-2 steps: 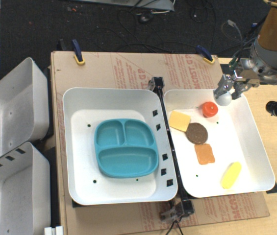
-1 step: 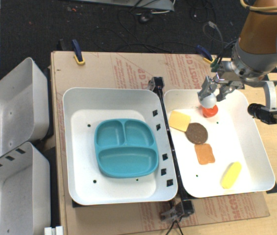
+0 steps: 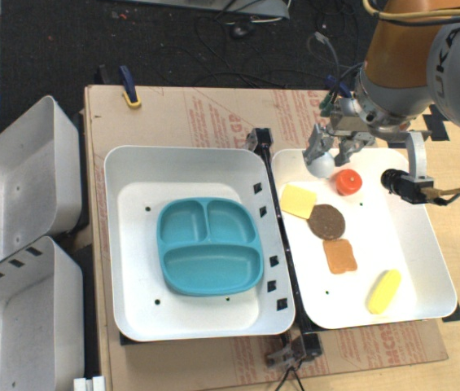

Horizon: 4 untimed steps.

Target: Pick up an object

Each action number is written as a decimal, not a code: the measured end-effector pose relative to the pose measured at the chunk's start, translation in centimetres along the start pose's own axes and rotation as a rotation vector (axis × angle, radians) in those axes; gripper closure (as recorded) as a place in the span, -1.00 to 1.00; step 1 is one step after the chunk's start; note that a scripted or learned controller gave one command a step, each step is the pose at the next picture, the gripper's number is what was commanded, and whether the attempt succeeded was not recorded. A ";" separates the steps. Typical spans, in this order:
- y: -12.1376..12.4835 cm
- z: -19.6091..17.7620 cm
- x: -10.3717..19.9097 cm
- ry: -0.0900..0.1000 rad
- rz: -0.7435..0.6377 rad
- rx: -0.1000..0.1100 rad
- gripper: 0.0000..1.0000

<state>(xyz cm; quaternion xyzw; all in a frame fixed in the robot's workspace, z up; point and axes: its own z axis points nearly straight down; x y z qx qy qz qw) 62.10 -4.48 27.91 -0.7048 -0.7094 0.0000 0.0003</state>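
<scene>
1. The pick looks not yet done: the tool [image 3: 333, 147] hangs low over the upper left corner of the right bin [image 3: 425, 243], and nothing shows between its fingers; whether they are spread or closed, I cannot tell
2. A small pale rounded thing [image 3: 320, 165] sits right under the tool's tip; whether it is a toy piece or part of the tool is unclear
3. What is left, as I judge it: close on one object and lift it clear of the bin
4. The right bin, at centre right of the frame, holds five toy pieces, all lying on its floor: a red round piece [image 3: 348, 182] just beside the tool, a yellow slab [image 3: 299, 201], a brown disc [image 3: 326, 221] touching it, an orange-brown toast-like square [image 3: 340, 256], and a yellow oblong [image 3: 383, 291] near the lower right
5. The left bin [image 3: 124, 218] holds a teal divided plate [image 3: 210, 246] with three compartments, all bare
6. Both bins rest on the desk [image 3: 189, 116]
</scene>
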 end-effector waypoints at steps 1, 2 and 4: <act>0.4 2.2 4.6 0.000 0.000 0.002 1.00; 1.1 4.3 10.0 0.001 -0.001 0.002 1.00; 1.9 5.0 14.1 -0.001 0.004 -0.001 -1.00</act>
